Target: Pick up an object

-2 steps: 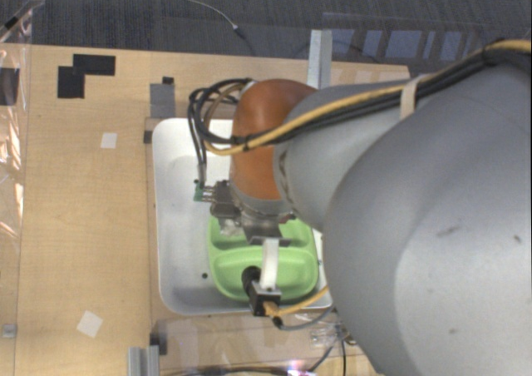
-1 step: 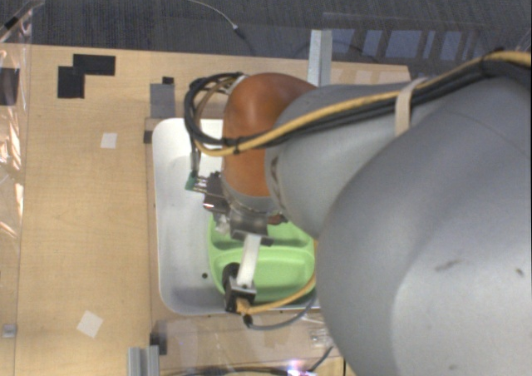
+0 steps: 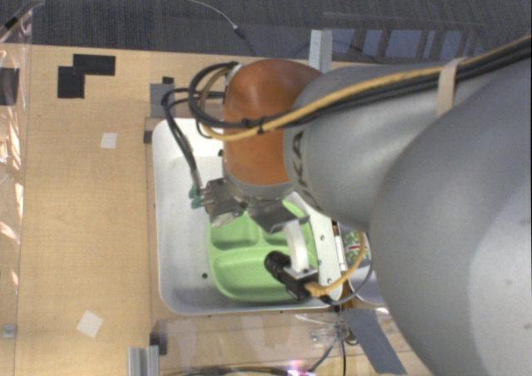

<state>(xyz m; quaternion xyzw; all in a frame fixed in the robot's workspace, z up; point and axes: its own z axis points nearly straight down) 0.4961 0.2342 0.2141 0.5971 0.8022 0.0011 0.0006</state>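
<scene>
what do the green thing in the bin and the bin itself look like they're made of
Green object: probably molded plastic, going by its uniform bright color, rounded edges and soft sheen; the arm hides part of it. White bin: likely plastic or coated sheet, smooth and matte with rounded corners; the look leaves it open.

A bulky grey arm (image 3: 432, 200) is seen, ringed by an orange band (image 3: 258, 129); black and yellow cables (image 3: 357, 87) are strapped along it.

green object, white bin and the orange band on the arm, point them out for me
green object (image 3: 241, 270), camera view, on its bare top face left of the wrist
white bin (image 3: 176, 225), camera view, on the bare floor by its left wall
orange band (image 3: 258, 129), camera view, on its rounded upper surface
</scene>
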